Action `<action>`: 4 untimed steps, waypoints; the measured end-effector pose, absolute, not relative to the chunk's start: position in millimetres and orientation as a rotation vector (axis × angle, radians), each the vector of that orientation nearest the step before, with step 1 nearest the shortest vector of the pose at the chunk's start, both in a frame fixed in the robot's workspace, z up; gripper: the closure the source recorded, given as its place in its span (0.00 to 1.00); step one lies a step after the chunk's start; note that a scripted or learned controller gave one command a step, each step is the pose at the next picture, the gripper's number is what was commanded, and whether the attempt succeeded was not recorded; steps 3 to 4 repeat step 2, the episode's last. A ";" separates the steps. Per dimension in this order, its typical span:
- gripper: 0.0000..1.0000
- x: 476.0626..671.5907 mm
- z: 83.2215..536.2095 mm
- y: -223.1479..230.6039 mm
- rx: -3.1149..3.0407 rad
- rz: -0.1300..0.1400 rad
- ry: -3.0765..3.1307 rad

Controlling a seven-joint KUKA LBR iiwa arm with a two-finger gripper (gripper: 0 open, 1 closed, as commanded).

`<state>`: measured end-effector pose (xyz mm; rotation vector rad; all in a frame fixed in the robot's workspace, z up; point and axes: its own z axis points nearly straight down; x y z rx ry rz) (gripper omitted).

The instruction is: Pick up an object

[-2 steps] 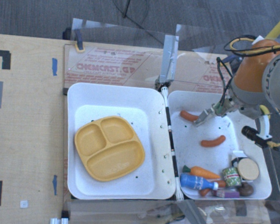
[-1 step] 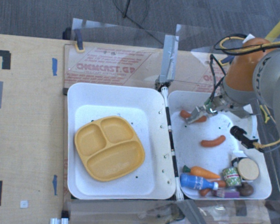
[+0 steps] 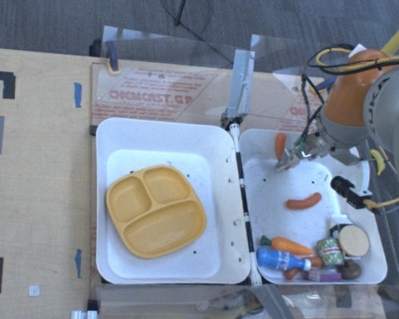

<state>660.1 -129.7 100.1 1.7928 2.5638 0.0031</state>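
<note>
Orange sausage [image 3: 280,145] just left of gripper [image 3: 289,160]

Two bins sit side by side on the counter [image 3: 33,198]. In the left bin [image 3: 112,136] lies a divided tray [image 3: 156,210], toward its left-near part. In the right bin [image 3: 265,194], a sausage [image 3: 303,202] lies mid-bin, and another sausage [image 3: 280,145] lies at the far wall. The pincer [image 3: 291,157] is just right of that far one. Along the near wall lie a carrot [image 3: 291,246], a bottle [image 3: 282,259], a can [image 3: 329,252] and a round lid [image 3: 354,241], crowded toward the right-near corner.
</note>
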 end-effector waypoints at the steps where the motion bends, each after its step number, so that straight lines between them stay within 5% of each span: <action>1: 1.00 667.9 226.4 -66.2 2.004 0.001 2.416; 4: 1.00 667.9 240.6 -99.8 1.837 0.001 2.543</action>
